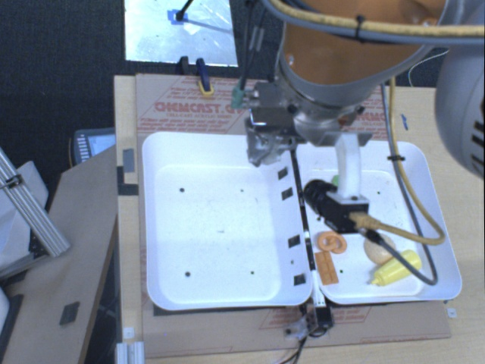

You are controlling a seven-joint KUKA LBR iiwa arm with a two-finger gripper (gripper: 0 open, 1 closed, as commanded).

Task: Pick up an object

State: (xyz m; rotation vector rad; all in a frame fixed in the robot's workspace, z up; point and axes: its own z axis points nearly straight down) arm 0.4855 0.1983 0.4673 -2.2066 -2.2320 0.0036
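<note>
End effector [263, 149] hangs seemingly over left bin's [212, 203] far corner, grip state unclear; orange ring [331, 243] lies in right bin [418, 179].

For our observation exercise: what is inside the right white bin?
An orange ring, an orange flat block, a yellow piece and a tan lump; the arm covers the bin's far part.

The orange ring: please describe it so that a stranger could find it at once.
Take the right white bin, then its near left corner. The orange ring lies there, just behind a flat orange strip; it alone is round with a hole.
</note>
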